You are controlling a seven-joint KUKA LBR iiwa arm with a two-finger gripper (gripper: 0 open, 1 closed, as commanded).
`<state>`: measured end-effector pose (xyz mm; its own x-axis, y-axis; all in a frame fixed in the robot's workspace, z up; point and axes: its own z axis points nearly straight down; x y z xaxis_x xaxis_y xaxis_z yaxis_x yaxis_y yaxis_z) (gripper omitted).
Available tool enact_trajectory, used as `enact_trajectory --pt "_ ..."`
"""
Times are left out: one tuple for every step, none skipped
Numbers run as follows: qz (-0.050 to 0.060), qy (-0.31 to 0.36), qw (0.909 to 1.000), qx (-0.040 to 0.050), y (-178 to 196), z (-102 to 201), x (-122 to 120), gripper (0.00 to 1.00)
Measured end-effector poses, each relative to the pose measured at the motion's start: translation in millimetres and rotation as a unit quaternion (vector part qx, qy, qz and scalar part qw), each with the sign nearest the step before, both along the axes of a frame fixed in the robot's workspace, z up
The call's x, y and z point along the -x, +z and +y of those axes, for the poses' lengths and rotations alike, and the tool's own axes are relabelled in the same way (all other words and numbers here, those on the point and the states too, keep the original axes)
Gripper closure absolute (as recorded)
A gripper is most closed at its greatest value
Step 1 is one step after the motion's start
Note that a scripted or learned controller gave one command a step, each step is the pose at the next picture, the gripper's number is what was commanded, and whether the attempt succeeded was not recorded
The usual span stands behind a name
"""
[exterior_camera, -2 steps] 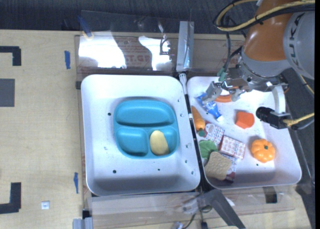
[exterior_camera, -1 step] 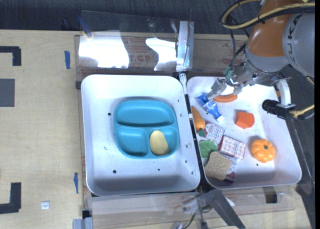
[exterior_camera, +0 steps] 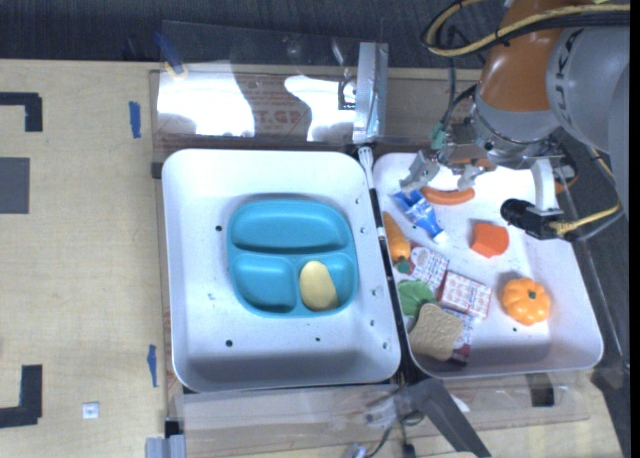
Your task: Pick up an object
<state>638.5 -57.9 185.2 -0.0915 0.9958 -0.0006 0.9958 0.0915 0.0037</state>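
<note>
Whether the two-finger gripper point(exterior_camera: 447, 168) was released or clenched, one could not tell; it hung over the right white bin point(exterior_camera: 575, 346), just above a long orange carrot-shaped toy point(exterior_camera: 447, 196) lying near the bin's far edge.

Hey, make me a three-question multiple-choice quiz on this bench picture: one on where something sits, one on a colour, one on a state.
1. Where does the yellow potato-shaped item lie?
A. On the bare floor of the right bin
B. In a lower compartment of the blue tray
C. On the bench outside the bins

2. What colour is the small pumpkin?
A. Orange
B. Purple
C. White

3. Where is the gripper?
A. Over the left bin
B. Beyond both bins
C. Over the right bin

Answers: B, it rests in the tray's lower right section; A, it is plainly orange; C, it sits above the right bin's upper part.
</note>
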Motion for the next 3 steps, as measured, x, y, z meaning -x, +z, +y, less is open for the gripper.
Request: enact_trajectory --pt "-0.002 0.020 0.9998 0.0006 -96.9 -56.6 -0.9 0.00" --pt "-0.003 0.020 0.9998 0.0006 -86.6 -56.4 -1.7 1.00" --pt "-0.003 0.003 1.0000 -0.0006 4.6 0.5 -30.8 1.00"
